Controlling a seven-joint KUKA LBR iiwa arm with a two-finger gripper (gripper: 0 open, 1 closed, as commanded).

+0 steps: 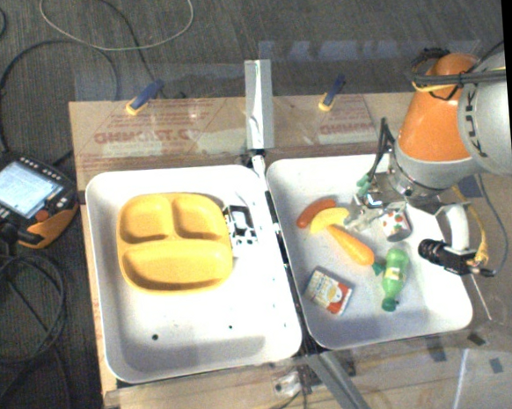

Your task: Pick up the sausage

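Overhead, the bench (pixel 170 122) is a sheet of brown board carrying two shallow white bins side by side, with blue-handled clamps (pixel 142 97) along its far edge and an upright metal post (pixel 259 106) standing between the bins at the back. Around it the floor (pixel 312 14) is dark carpet, crossed by loose cables (pixel 119 33), and a control pad (pixel 21 196) with a lit screen lies on that carpet to the left.

The left bin (pixel 196 336) holds a yellow divided plate (pixel 175 241) (three compartments) lying flat toward its far left side.

The right bin (pixel 441 308) holds the small things. The sausage (pixel 314 210), reddish-orange and curved, lies near the bin's far left part, touching a yellow banana (pixel 328 218) just beside it. An orange carrot (pixel 352 245) lies slanted below them, a small red and white carton (pixel 328 290) sits nearer the front, and a green bottle (pixel 393 277) lies on its side to the right of the carton.

The grey arm (pixel 449 135) with its orange band reaches in from the right, and the jaws (pixel 373 206) hang low over the far middle of the right bin, just right of the sausage and banana. Whether they are parted or closed cannot be told, and nothing is seen gripped between them.
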